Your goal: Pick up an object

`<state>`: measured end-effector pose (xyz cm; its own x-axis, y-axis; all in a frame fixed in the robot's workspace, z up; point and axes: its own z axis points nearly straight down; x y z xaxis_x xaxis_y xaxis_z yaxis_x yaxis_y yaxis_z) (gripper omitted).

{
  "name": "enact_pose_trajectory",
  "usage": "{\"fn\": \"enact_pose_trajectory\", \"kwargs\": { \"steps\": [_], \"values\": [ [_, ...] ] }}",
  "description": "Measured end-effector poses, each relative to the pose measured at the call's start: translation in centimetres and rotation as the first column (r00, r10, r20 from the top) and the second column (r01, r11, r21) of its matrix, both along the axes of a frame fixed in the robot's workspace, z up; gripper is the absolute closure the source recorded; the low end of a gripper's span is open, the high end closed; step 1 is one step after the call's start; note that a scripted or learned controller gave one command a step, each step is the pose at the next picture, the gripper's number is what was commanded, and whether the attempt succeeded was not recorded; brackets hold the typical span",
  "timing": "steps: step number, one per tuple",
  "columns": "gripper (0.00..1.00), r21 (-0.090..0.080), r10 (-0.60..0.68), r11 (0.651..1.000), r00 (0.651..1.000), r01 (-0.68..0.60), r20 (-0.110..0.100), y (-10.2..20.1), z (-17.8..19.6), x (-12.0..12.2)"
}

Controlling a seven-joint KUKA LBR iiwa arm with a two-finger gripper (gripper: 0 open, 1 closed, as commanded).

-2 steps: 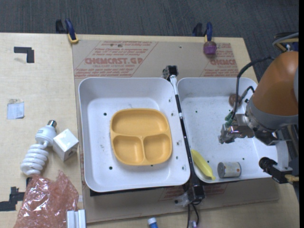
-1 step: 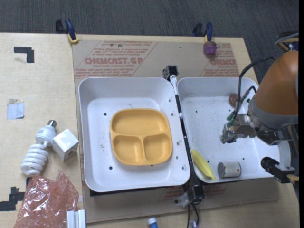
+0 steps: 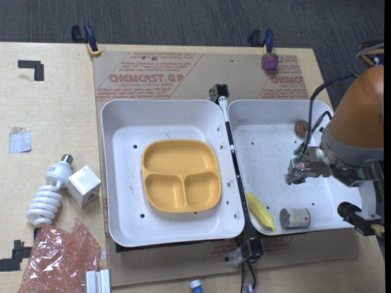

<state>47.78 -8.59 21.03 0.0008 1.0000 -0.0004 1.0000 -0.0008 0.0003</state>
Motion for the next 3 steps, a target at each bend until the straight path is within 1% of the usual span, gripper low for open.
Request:
{"fn": "enact_pose_trajectory", "kwargs": {
  "steps": [1,2,3],
  "values": [
    [1.00,0.000,0.000,1.000,1.000,0.000,0.000,-1.4,-0.4,0.6],
    [1.00,0.000,-0.001,1.000,1.000,0.001,0.000,-2.3,-2.5,0.0],
    [1.00,0.001,0.000,1.000,1.000,0.000,-0.001,-3.4,-2.9,0.0]
  ]
}}
